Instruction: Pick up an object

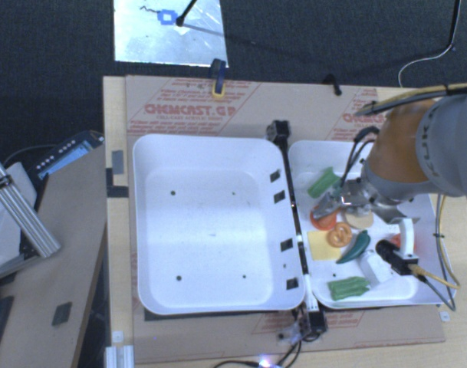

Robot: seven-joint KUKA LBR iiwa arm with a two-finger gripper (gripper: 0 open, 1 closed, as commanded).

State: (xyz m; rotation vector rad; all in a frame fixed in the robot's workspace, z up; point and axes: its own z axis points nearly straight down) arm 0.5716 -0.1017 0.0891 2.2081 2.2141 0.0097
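Right now we are lowering the pincer (326, 204), its spread impossible to tell, into the crowded right bin (426, 294); the orange piece (340, 235) could be nudged aside.

A robotics laboratory or test cell is indicated. A grey industrial arm with an orange band (413, 152) is mounted over a bench covered with a brown board printed with red lettering (189, 107), on which two shallow white bins (210, 148) are fixed side by side with black clips. The right bin is stocked with small toy-like items in green, orange and yellow (346, 287). Loose cables (440, 52) are run across dark carpet (49, 52). An aluminium frame rail (18, 213) and a shiny metal plate (168, 21) are seen at the edges.
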